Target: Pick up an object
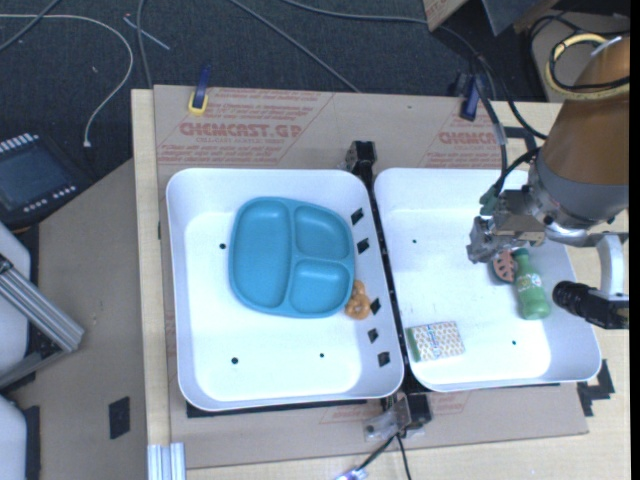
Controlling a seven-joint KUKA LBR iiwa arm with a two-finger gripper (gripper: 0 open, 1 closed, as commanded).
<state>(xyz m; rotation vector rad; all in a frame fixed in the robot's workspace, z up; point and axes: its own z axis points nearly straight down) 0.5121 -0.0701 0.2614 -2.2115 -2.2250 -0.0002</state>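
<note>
My gripper (497, 251) hangs over the right part of the right bin (440, 203), its metal fingers pointing down and left. Just right of the fingertips lies a green bottle (530, 290) with a reddish cap end, touching or nearly touching the gripper. A small patterned packet (435, 340) lies near the front left corner of the right bin. In the left bin (200, 268) rests a blue divided plate (293, 256), with a small orange-brown piece (357, 303) at its lower right edge.
A black divider strip (372, 258) with clips runs between the two bins. Cardboard sheeting lies under and behind the bins. The arm's wide orange-brown body fills the space above the right bin's far right side.
</note>
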